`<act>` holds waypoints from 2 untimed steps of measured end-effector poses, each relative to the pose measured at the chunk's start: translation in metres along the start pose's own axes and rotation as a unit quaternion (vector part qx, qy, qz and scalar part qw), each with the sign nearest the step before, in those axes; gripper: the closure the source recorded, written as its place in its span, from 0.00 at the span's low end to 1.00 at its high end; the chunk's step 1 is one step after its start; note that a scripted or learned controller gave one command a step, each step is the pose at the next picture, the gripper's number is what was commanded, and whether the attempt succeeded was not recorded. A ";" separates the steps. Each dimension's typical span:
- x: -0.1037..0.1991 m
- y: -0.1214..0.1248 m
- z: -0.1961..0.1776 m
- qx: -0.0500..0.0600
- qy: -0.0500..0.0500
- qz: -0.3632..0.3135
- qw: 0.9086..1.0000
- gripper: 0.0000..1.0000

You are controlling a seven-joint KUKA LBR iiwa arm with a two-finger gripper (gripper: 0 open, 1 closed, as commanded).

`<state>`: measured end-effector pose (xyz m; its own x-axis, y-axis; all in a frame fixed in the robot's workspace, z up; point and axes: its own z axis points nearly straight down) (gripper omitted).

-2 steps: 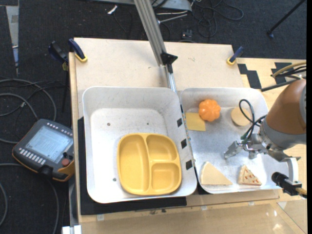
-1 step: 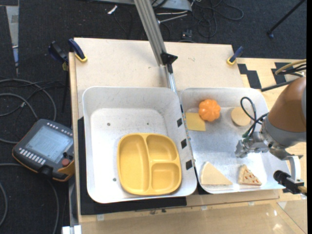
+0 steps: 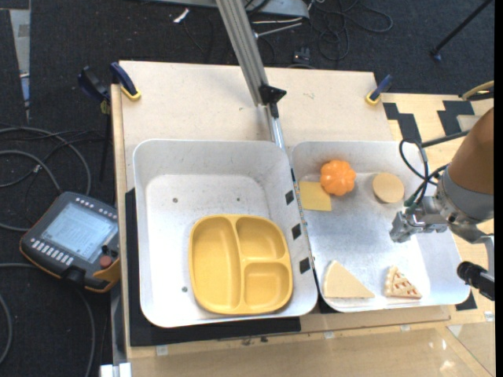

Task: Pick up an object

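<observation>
The gripper [image 3: 402, 230] hangs at the frame's right over the right bin [image 3: 357, 234] — finger state indiscernible — positioned near the round biscuit [image 3: 387, 187], probably for a grab.

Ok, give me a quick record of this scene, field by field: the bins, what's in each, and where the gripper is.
left bin: holds a yellow divided tray
right bin: holds an orange pumpkin-like toy, a yellow square slice, a round tan disc, a tan wedge, a waffle-patterned triangle
gripper: over the right bin's right side, below the disc, holding nothing visible
fingers: cannot tell
</observation>
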<state>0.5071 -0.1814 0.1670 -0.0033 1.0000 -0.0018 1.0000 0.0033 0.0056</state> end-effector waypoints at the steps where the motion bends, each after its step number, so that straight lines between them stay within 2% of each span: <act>1: 0.006 0.004 -0.062 -0.001 0.000 -0.001 1.000 1.00; 2: 0.006 0.004 -0.058 0.002 0.000 0.000 1.000 1.00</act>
<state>0.5110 -0.1756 0.2245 -0.0025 1.0000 -0.0016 1.0000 0.0025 0.0014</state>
